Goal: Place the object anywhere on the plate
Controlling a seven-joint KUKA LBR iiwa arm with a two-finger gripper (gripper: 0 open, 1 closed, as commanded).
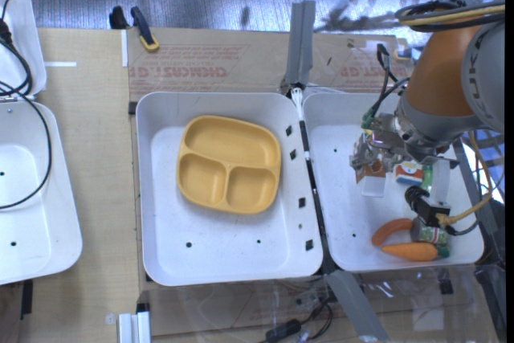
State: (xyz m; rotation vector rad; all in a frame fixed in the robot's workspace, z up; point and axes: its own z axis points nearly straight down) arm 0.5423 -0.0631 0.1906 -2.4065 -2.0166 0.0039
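A yellow plate (229,165) with three compartments lies in the left white bin (161,253). My gripper (370,166) hangs low over the middle of the right bin (341,237), well to the right of the plate. Something small and white (373,187) lies right under it; whether it is gripped or resting on the bin floor is unclear. An orange carrot (409,251), a curved orange sausage-like piece (390,230) and a small green-labelled item (431,235) lie at the bin's front right. A white packet with red and blue print (409,170) sits beside the wrist.
The raised divider (309,173) between the two bins stands between the gripper and the plate. Black cables (430,209) trail from the wrist over the right bin. A white appliance (24,189) sits at the far left.
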